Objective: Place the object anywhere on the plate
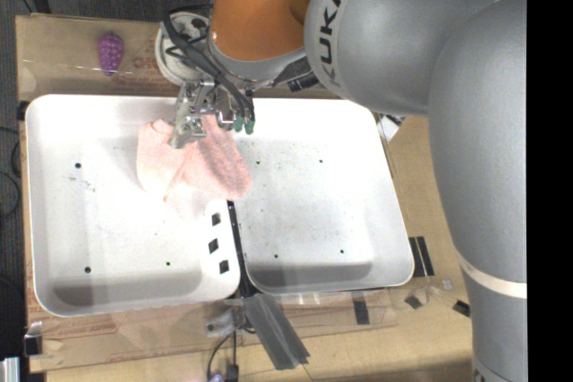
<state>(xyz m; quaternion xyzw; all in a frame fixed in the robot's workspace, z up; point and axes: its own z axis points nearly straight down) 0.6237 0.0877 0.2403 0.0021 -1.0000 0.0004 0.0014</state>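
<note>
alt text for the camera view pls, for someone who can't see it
A grey and orange robot arm's gripper sits at a pink cloth lying in the left of two white bins. A small purple object rests on the bench behind them.

Gripper [199, 126]: over the far edge of the left bin [54, 192], near the seam between the bins.
Cloth [201, 164]: in the left bin, directly beneath and just nearer than the gripper, its far end touching the fingers.
Right bin [358, 210]: right of the gripper.
Small knobbly object [110, 52]: on the bench [63, 49], left of and beyond the gripper.
</note>
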